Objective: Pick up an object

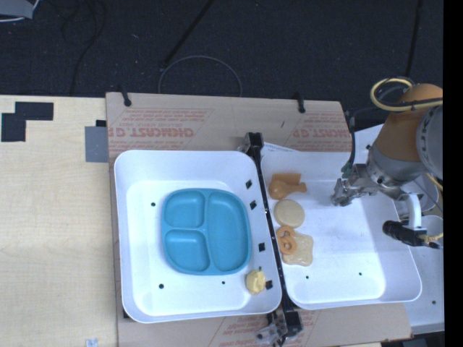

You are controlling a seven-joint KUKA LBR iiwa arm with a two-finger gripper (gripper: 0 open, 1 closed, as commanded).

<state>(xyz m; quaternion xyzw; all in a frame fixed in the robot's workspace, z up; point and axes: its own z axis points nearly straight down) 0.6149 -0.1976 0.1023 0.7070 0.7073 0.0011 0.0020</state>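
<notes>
In the right bin (pixel 354 280), close to its left wall, lie three pale food pieces: an orange-tan piece (pixel 286 186) at the back, a round cream disc (pixel 289 213) in the middle and a yellow piece with an orange ring (pixel 295 246) in front. A small yellow lump (pixel 255 281) sits in the left bin's front right corner. My gripper (pixel 346 192) hangs over the right bin's back right part, well to the right of the food pieces, with nothing visible between its fingers.
A blue divided plate (pixel 205 230) fills the middle of the left bin (pixel 137 194). The black divider clamp (pixel 262 208) runs between the two bins. Cardboard (pixel 217 121) lies under the bins. The arm's grey body and orange band (pixel 409 132) stand at the right.
</notes>
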